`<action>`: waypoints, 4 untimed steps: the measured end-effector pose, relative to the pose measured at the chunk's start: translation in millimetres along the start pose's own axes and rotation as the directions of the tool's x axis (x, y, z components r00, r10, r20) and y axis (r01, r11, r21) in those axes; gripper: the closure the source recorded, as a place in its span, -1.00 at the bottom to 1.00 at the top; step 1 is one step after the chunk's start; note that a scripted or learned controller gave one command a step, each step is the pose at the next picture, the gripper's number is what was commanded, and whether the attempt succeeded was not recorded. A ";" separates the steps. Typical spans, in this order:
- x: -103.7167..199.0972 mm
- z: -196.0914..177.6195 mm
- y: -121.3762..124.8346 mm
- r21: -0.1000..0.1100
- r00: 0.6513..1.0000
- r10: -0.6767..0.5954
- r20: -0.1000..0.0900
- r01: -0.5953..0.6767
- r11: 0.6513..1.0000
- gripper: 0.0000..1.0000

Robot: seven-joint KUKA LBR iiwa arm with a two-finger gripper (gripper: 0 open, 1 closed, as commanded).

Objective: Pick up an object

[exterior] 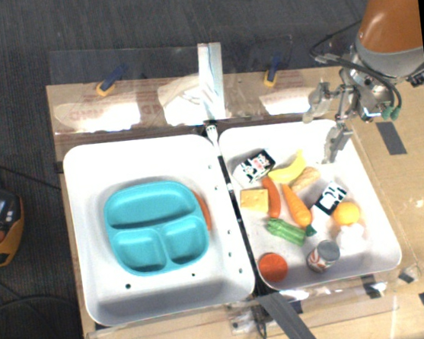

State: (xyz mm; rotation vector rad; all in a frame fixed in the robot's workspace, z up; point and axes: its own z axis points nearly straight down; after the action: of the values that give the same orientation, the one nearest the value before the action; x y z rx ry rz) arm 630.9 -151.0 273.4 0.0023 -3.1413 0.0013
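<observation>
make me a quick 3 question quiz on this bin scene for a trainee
1. True or false: the teal tray lies in the left bin.
2. Which lies nearest the right bin's front edge? A banana B red ball C cheese
3. What colour is the round fruit near the right bin's right wall?

Key: 1 true. 2 B. 3 orange.

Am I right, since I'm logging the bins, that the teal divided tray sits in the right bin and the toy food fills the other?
Not quite. The camera view shows the teal divided tray in the left bin; the toy food lies in the right bin.
</observation>
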 end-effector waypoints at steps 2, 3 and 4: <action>43.8 183.0 46.5 0.003 0.998 -0.056 0.012 0.056 0.998 -1.00; 49.0 182.6 52.9 0.003 1.000 0.005 0.015 -0.006 1.000 -1.00; 144.1 183.0 28.8 0.002 0.997 0.073 0.010 -0.073 0.997 -1.00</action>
State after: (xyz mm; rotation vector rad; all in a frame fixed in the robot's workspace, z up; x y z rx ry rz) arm 486.7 -122.5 90.4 -0.1123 -3.1497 0.0046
